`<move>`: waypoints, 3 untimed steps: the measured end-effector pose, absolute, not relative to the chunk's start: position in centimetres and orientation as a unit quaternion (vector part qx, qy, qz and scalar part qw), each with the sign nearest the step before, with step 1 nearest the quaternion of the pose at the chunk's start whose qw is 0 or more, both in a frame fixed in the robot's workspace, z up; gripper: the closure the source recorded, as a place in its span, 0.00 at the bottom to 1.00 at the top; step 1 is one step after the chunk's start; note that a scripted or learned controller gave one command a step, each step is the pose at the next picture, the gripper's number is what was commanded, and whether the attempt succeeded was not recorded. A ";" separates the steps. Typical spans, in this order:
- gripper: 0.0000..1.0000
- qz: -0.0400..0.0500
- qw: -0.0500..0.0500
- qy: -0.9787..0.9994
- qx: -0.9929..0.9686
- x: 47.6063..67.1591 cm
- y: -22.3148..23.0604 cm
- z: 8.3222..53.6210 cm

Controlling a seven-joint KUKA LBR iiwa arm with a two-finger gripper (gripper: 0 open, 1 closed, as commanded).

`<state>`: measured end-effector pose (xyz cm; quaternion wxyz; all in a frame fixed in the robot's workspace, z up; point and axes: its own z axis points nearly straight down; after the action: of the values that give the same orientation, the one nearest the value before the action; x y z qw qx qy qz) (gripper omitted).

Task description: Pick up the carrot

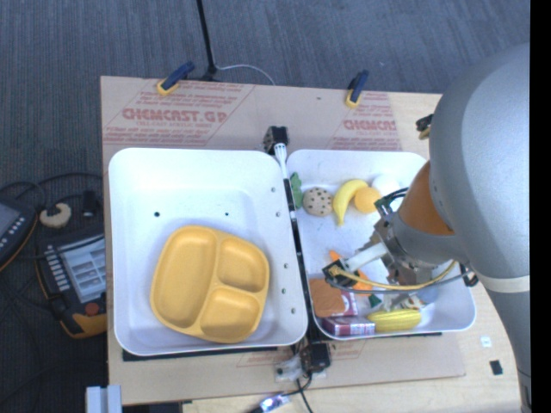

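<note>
Approach step: gripper (372,261) low in right bin (448,321); fingers' state cannot tell. Carrot (355,273), orange sliver, lies just beside gripper, above toy pile. Next: centre over carrot, close, lift

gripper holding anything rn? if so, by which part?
Cannot be told. The gripper is down in the right bin among the clutter, beside an orange piece that may be the carrot, but no item is clearly between its fingers.
</note>
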<state>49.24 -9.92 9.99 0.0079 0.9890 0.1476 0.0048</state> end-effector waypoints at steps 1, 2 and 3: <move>0.00 0.014 0.008 0.104 0.994 49.3 -10.1 9.4; 1.00 0.006 0.005 0.104 0.995 48.9 -10.0 10.0; 0.00 0.009 0.006 0.104 0.994 49.1 -10.0 10.2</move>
<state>49.10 -10.00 10.17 0.0060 0.9945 0.1043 0.0092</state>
